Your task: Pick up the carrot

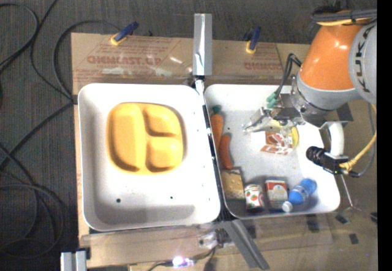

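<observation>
The carrot [216, 124] lies along the left wall of the right-hand bin [331, 205], its green top pointing to the upper frame, with a hot dog [226, 150] just below it. The end effector [257, 122] hovers over the middle of that bin, to the right of the carrot and apart from it, its fingers spread and gripping nothing. In the left bin [92, 202] sits a yellow compartment tray [147, 137].

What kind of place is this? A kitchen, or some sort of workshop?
Probably a robotics lab, not a kitchen. A robot arm reaches over two white bins on a cardboard-covered bench held by clamps, cables trail on the floor, and the food, like the carrot, looks like toys.
</observation>
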Available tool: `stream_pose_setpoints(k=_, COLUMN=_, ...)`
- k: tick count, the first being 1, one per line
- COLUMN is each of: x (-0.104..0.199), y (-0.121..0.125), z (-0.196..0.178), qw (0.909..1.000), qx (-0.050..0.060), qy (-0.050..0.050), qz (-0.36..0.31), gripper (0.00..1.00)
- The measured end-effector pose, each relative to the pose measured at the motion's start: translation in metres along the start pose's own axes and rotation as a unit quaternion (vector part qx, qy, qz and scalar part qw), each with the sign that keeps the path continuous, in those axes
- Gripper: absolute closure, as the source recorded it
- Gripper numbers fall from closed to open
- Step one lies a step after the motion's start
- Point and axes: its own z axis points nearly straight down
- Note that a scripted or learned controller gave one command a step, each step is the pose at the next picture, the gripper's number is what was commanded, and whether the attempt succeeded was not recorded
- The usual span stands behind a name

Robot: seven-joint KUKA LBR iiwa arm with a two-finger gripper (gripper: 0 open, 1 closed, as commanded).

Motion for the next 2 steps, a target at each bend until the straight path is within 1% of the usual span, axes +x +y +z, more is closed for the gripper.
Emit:
stream_pose_setpoints(k=1, x=0.17, y=-0.02, z=0.042, qw=0.9997, qx=0.001, qy=-0.001, qz=-0.025, gripper=0.0)
stream_pose_setpoints(k=2, x=0.246, y=-0.015, z=0.108, qw=0.9997, qx=-0.001, qy=0.001, qz=0.023, gripper=0.0)
